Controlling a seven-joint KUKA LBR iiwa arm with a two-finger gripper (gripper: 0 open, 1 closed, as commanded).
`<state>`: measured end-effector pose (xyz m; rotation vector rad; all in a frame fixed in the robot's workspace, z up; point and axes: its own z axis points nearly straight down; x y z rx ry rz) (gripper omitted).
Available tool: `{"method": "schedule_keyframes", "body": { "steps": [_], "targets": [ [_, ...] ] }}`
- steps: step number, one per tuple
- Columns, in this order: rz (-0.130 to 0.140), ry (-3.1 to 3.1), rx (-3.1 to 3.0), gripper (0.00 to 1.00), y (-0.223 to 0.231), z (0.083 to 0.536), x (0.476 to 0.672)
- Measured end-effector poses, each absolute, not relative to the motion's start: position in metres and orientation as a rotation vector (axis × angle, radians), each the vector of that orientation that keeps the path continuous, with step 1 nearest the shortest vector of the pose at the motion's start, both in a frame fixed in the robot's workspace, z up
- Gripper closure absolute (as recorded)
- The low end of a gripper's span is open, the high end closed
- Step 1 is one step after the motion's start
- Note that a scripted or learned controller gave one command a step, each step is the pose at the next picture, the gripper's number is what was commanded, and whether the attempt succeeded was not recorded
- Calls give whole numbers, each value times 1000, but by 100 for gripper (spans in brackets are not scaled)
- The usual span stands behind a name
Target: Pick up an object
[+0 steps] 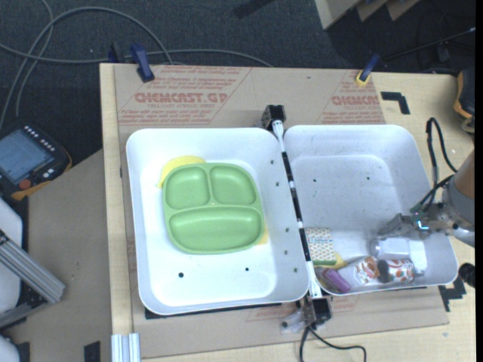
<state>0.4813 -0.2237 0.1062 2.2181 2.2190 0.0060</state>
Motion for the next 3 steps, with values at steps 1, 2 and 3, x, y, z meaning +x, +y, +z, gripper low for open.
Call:
{"method": "schedule_keyframes", "body": {
  "steps": [1,2,3],
  "targets": [
    [8,2232,2220,0,-219,84,546],
    [4,2224,2217,0,-127,132,596],
    [-2,2221,2223,0,-148,84,532]
  ]
}}
